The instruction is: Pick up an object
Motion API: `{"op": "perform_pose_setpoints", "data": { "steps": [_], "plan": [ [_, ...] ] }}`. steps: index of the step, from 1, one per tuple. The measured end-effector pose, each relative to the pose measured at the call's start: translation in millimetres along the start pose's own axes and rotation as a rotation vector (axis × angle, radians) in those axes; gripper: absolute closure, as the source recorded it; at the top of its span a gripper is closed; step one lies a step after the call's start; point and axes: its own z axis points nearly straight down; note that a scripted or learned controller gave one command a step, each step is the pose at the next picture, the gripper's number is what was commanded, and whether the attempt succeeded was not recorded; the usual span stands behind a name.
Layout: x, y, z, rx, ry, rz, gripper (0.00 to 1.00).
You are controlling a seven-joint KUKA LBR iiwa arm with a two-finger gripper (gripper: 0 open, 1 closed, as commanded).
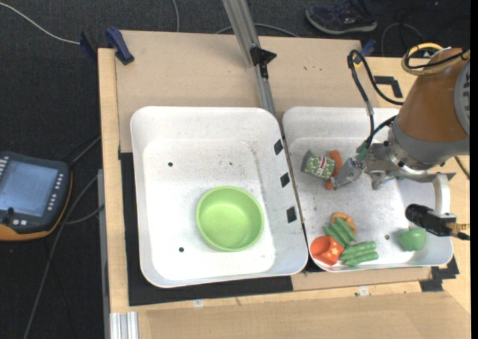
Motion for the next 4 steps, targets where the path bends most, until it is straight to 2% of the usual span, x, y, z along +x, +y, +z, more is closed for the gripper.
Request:
{"op": "perform_pose_setpoints", "data": {
  "steps": [1, 2, 3, 4],
  "plan": [
    [0.3, -1.0, 52.1, 0.000, 0.000, 0.000, 0.00],
    [0.3, 0.5, 39.4, -0.005, 0.000, -0.001, 1.00],
    [5.4, 3.7, -4.0, -0.007, -0.001, -0.001, 1.00],
    [4.8, -0.7, -65.4, -0.010, -0.001, -0.001, 1.00]
  ]
}}
